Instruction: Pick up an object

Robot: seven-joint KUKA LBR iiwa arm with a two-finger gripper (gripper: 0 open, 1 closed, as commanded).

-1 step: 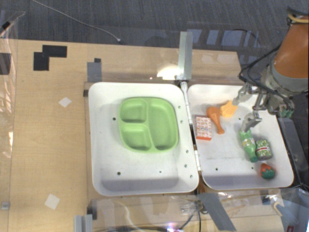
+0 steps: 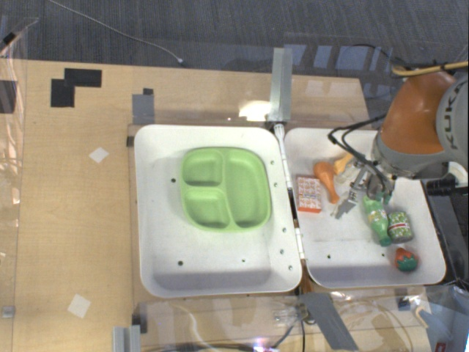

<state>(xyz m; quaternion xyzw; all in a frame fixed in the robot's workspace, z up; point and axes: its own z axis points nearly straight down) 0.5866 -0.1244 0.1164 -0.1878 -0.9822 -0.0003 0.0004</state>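
Under the claw (image 2: 364, 191), right bin (image 2: 315, 262): green bottle (image 2: 378, 222), likely light, rigid, slippery; best taken across its middle. Carrot (image 2: 327, 179) at ten o'clock, card (image 2: 308, 194) beyond. Claw's opening: cannot tell.

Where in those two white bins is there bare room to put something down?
Left white bin: bare floor rings the green divided plate, widest along the near edge. Right white bin: the near-left corner is bare. It is crowded around the gripper, with the orange carrot-shaped toy, small printed card and green bottle.
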